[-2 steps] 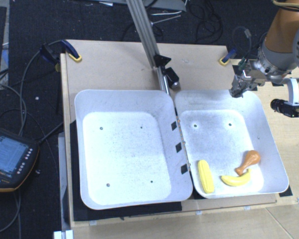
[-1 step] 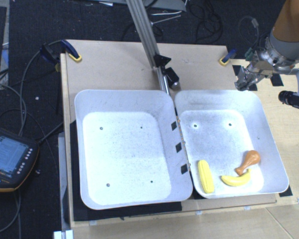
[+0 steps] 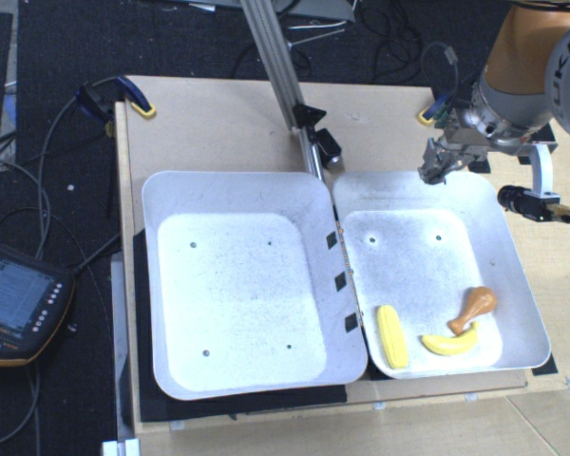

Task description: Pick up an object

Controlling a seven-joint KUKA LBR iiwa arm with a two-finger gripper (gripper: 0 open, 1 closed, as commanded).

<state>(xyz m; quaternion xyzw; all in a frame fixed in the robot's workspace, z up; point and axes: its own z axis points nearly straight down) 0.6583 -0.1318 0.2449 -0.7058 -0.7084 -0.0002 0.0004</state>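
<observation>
Hand far rim, banana well apart

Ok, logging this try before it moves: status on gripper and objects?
Gripper above right bin's far rim, nothing held. Corn cob, banana, drumstick at bin's near end. Path clear.
</observation>
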